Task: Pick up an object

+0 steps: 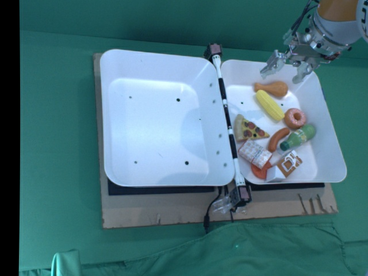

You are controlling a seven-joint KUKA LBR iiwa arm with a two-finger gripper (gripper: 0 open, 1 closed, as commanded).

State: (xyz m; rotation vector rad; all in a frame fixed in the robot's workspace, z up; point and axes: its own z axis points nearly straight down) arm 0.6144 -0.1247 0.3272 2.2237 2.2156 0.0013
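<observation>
The right bin (332, 154) holds toy food: a chicken drumstick (272, 88), a corn cob (269, 105), a donut (295, 118), a pizza slice (248, 128), a sausage (278, 138), a green bottle (299, 137), a red-and-white packet (255, 153) and a small white carton (289, 164). My gripper (287, 69) hangs open above the bin's far edge, just beyond the drumstick, with nothing between its fingers.
The left bin (155, 119) lies beside the right one, split from it by a black-and-white divider rail (226, 111). Both rest on a cardboard sheet (172, 214) over green cloth.
</observation>
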